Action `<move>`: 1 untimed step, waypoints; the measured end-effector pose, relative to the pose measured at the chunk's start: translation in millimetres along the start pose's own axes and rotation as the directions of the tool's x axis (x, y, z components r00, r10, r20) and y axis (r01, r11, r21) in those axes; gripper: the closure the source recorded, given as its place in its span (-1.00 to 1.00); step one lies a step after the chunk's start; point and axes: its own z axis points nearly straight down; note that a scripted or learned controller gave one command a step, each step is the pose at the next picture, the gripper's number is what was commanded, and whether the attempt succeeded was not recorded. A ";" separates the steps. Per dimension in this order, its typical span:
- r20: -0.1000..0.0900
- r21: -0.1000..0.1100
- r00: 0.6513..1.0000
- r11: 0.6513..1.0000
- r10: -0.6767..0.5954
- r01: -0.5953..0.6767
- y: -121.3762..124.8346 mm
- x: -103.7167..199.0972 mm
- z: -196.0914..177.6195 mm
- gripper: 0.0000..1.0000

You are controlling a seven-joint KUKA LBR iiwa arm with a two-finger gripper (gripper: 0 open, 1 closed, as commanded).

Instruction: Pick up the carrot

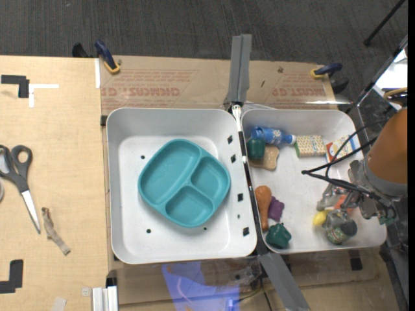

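Since the carrot [262, 203] lies by the right bin's left wall, we reach across from the hand [340, 214]; its grip we cannot tell.

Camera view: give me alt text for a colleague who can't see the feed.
An orange carrot lies along the left wall of the right bin, beside a purple toy, while the arm's pincer hovers over small toys at that bin's right side, apart from the carrot. The left bin holds a teal divided plate.
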 end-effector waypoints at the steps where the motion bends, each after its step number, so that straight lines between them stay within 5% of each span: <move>1: -0.004 0.000 0.985 0.985 0.174 -0.174 -32.1 -28.1 -174.6 1.00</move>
